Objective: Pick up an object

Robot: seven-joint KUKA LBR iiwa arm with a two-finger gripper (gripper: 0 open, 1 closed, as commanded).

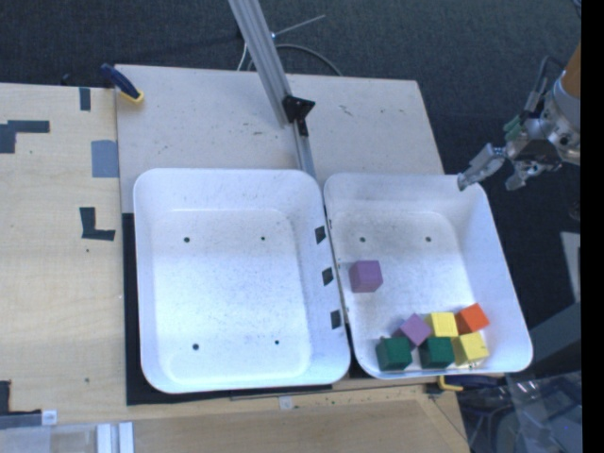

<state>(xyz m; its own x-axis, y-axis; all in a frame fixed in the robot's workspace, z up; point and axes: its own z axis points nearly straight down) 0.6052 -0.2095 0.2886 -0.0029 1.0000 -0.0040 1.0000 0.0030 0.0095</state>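
the bench's front edge is pale wood, with a black mat [132, 347] showing under the bins. the right bin [491, 253] holds all the blocks. nearest the camera, packed into its front corner well below the gripper, sit two green blocks [394, 353] side by side, a yellow block [471, 348] to their right, and behind them a second purple block [415, 328], another yellow one and an orange block [473, 318]. a lone purple block [366, 276] sits apart near the bin's middle, down and to the left of the gripper. the left bin [226, 281] is further left, its white floor speckled with dark marks.

the gripper [494, 171] hangs at the right bin's far right corner, above the rim, fingers spread apart with nothing between them. the arm's wrist rises to the right of it.

beyond the bins lies a scuffed beige board [208, 111], and a grey metal rail [260, 41] slants across it from the top down to the gap between the bins. a blue and yellow tool [123, 83] rests at the board's far left corner. left of that, the wood carries grey tape patches. dark carpet fills the background.
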